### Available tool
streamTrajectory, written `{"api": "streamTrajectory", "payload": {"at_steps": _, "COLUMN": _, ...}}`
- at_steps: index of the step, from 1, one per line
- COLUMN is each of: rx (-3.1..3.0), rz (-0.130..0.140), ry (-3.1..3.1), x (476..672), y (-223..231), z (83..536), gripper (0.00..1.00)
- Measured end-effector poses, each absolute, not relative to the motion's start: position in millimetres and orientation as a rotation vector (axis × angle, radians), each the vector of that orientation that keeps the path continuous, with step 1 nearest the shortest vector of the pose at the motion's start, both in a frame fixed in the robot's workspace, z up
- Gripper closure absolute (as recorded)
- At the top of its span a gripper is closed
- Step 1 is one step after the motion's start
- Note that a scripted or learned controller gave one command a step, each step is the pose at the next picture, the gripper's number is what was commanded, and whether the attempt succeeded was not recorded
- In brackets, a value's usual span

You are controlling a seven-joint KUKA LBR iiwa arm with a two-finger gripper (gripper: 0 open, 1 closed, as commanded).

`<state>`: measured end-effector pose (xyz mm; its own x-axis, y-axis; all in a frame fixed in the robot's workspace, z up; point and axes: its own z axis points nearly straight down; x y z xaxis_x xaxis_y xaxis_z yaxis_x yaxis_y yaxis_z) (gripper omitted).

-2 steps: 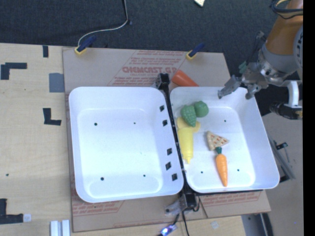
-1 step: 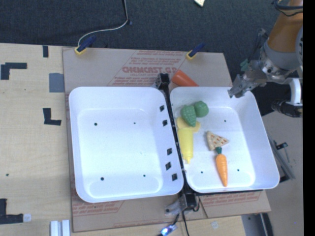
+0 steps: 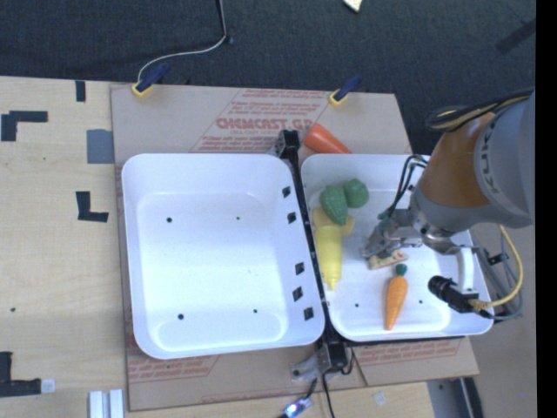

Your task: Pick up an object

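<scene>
Right bin point(image 3: 365, 322): gripper point(image 3: 383, 249) at centre, finger state cannot be told; carrot point(image 3: 396, 299) just below it; corn point(image 3: 329, 251) and green vegetable point(image 3: 342, 198) left.

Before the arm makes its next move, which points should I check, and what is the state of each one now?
1. Gripper is over the right bin: ok.
2. An object sits under the gripper, a small tan piece: ok.
3. Object secured in the grasp: cannot tell.
4. Carrot lies apart from the gripper: ok.
5. Yellow object and green objects lie apart from the gripper: ok.
6. Left bin has room for a drop: ok.
</scene>
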<state>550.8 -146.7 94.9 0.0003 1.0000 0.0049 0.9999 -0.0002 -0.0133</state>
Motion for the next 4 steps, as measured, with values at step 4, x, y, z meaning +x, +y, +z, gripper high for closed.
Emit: {"api": "streamTrajectory", "payload": {"at_steps": 4, "rx": -2.227, "rz": -0.021, "ry": -2.234, "x": 670.1, "y": 34, "z": 406, "gripper": 1.0}}
